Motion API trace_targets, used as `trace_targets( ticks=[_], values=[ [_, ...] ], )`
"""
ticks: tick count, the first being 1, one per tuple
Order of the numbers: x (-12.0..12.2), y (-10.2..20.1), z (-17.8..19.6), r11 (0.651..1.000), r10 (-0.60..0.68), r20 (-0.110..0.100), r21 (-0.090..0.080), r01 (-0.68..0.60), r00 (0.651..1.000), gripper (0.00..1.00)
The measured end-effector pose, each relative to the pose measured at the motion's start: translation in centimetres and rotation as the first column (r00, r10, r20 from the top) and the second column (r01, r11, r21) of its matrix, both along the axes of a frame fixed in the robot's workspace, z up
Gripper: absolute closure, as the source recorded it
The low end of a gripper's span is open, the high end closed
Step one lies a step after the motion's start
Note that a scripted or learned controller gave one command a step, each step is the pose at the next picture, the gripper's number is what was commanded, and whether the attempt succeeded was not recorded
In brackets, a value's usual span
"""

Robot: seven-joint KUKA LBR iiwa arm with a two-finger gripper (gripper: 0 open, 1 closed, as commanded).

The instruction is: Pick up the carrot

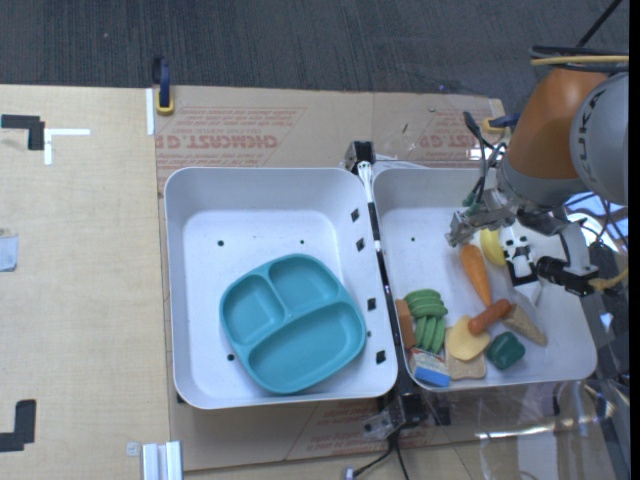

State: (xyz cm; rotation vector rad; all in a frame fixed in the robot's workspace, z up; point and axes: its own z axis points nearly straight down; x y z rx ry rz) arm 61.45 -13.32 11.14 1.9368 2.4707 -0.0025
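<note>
Hovering gripper (468,226) over carrot (475,273) top in rt bin (420,208), finger state can't tell, teal plate (292,320) lt bin (200,208)

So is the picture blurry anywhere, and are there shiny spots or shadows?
In the camera view, the blue plate and carrot look fairly sharp; the gripper and the toy food pile are softer, hard to make out. The white bins are bright with soft shadows along their walls, no strong glare.

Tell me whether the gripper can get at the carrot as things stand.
Probably yes. The gripper sits right at the carrot's upper end in the right bin, and nothing lies on top of the carrot. Only a yellow piece crowds it on one side.
</note>
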Motion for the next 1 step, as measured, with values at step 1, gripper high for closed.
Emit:
trace_targets(
  ticks=[1],
  values=[
    [-6.15, 5.53, 7.98, 0.925, -0.38, -0.003, 0.001, 0.38, 0.925, 1.0]
  ],
)
